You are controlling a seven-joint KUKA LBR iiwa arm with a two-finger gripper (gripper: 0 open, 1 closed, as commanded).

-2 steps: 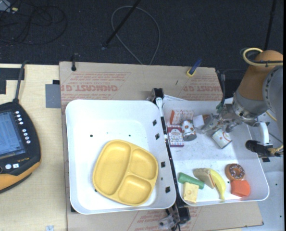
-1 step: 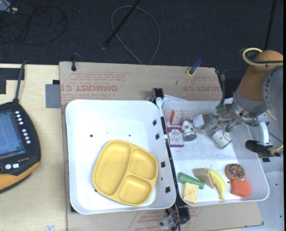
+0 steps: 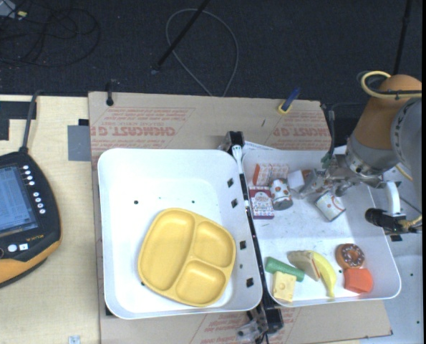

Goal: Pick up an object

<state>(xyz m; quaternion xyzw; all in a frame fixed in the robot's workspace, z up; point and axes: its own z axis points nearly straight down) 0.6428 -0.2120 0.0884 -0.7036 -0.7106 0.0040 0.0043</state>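
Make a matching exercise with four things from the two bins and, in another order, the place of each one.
Things:
1. yellow divided plate
2. banana
3. donut
4. gripper

Places:
A. near the front of the right bin, left of the donut
B. above the back part of the right bin
C. in the left bin
D. in the right bin, just behind the orange block

Pairs: 1-C, 2-A, 3-D, 4-B

arm (image 3: 384, 120): cut by right edge | jaws: blurred (state unclear) | tablet (image 3: 12, 210): cut at left
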